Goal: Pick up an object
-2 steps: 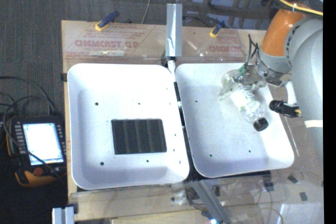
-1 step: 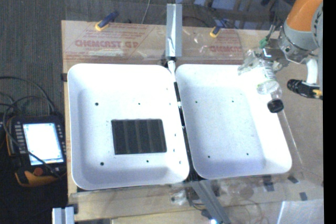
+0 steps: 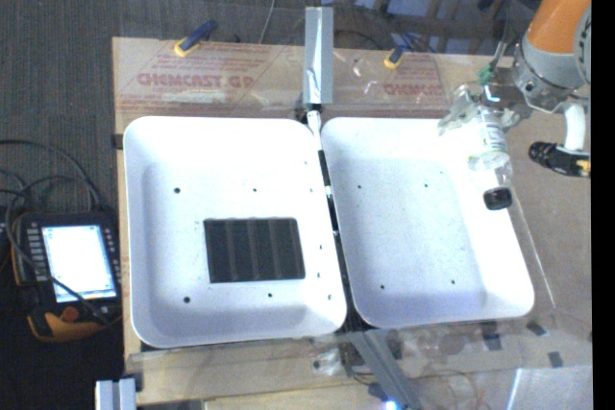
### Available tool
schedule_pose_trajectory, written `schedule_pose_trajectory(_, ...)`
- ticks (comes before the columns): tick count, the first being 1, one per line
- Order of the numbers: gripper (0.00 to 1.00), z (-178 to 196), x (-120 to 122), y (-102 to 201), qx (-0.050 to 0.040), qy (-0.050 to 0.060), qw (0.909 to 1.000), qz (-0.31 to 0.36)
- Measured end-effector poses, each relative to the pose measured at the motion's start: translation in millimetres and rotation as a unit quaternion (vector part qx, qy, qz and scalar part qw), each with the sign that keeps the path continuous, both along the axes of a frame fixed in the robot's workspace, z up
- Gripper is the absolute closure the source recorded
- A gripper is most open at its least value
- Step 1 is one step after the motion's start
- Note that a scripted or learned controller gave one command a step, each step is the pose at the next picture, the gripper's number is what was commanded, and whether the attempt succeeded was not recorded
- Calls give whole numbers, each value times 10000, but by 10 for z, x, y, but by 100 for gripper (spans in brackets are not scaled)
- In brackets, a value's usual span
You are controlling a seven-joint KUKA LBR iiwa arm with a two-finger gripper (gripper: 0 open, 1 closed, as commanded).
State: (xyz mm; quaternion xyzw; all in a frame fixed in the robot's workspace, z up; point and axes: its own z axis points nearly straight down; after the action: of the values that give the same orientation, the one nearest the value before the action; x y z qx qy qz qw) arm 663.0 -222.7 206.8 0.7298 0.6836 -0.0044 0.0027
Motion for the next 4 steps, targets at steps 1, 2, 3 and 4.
schedule_pose_trajectory(1,100,-691,-6,48,31,37,9993,-370)
schedule_pose_trajectory(2,100,-797,17,218,-20,-8,9981,-613)
schedule_pose_trajectory(3,100,-833,21,439,-25,-14,9983,-579)
schedule_pose_trajectory(4,100,-843,26,493,-51,-25,9976,-692)
